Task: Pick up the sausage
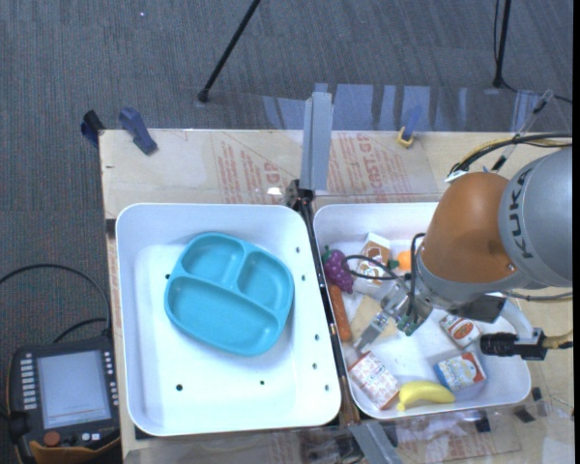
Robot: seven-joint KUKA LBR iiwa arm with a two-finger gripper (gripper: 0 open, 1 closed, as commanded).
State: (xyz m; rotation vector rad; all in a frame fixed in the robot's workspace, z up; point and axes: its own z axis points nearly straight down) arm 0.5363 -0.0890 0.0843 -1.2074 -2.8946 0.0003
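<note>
long orange-brown sausage [339, 314] along right white bin's [518, 387] left wall | 2-finger gripper [387, 325] just beside, spread, nothing held | purple grapes [337, 268] crowd its top end

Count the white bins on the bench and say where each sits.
2: left bin holds a blue divided plate; right bin holds the toy food, under the arm.

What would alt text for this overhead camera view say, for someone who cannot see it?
A grey and orange robot arm reaches from the right into the right white bin, its gripper open just right of a sausage lying by the bin's left wall. Purple grapes, a banana and small food packets lie around it. The left bin holds a blue divided plate.
</note>
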